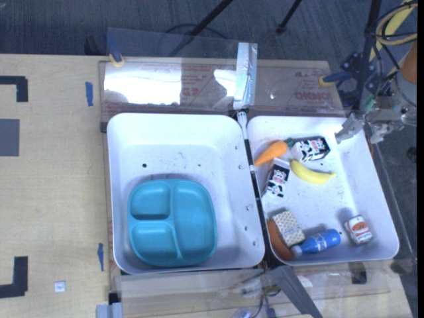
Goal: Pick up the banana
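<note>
The banana (pixel 312 173) lies in the right bin (pixel 381 197), just below a small carton (pixel 311 148) — light, curved, probably smooth, best taken across its middle. The gripper (pixel 361 124) is seen at the bin's upper right edge; its opening cannot be told.

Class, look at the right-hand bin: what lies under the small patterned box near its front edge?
The patterned box rests on a reddish-brown item, whose rounded end pokes out below it. The covered part cannot be seen, so its identity is unclear. A blue bottle lies beside them.
</note>
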Controlling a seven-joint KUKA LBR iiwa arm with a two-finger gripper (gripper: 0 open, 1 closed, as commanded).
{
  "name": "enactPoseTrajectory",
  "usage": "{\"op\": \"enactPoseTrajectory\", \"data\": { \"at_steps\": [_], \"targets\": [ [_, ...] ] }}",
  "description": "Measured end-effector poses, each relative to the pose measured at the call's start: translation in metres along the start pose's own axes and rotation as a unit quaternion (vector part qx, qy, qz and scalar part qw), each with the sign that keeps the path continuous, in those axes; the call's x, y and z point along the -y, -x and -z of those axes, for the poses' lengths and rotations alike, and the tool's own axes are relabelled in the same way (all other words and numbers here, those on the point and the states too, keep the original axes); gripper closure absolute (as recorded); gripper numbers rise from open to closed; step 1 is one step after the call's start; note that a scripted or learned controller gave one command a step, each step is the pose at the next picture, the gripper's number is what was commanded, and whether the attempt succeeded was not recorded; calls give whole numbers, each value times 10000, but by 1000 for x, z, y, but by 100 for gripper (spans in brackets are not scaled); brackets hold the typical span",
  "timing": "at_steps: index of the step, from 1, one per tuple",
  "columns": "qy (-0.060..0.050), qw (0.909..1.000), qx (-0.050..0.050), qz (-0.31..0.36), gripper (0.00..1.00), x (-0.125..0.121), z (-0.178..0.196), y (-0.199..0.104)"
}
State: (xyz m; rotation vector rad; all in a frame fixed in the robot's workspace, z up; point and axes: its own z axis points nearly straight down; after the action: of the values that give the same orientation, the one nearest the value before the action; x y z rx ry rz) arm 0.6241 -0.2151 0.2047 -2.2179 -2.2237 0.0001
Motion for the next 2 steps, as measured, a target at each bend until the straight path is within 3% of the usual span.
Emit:
{"op": "enactPoseTrajectory", "data": {
  "at_steps": [1, 2],
  "targets": [
    [24, 9911, 16, 1327, 0, -40, 6, -77],
    [8, 9373, 5, 3486, 0, 85, 46, -45]
  ]
}}
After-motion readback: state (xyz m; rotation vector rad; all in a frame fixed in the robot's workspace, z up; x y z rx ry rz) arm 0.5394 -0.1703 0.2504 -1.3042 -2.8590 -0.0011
